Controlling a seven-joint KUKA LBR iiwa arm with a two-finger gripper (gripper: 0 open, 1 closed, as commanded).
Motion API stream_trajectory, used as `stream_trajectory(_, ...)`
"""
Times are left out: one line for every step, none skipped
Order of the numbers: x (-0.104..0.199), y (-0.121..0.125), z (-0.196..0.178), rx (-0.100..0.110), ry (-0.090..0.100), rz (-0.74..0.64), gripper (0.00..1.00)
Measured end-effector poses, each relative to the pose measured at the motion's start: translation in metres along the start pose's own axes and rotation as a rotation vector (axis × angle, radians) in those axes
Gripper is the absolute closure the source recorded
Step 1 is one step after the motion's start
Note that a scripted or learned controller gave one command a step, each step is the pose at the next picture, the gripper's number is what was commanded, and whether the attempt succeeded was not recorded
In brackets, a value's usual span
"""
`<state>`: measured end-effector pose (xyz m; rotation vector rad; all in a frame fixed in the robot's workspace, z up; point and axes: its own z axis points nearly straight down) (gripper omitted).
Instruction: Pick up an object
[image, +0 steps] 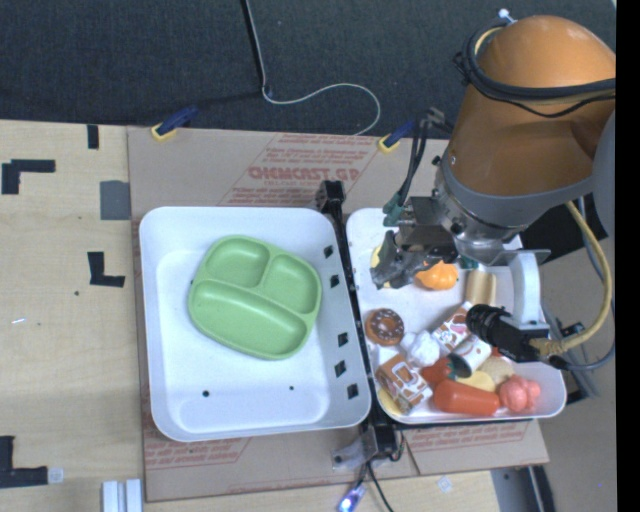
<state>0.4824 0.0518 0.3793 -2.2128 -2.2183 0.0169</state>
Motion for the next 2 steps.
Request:
stream_trajectory(0.0565, 0.0007, -0.0494, -0.016, 0.003, -0.005, 1.0)
stream_trajectory(0.0542, 0.0006, -0.057, -0.011, 0.001, -0.002, 1.0)
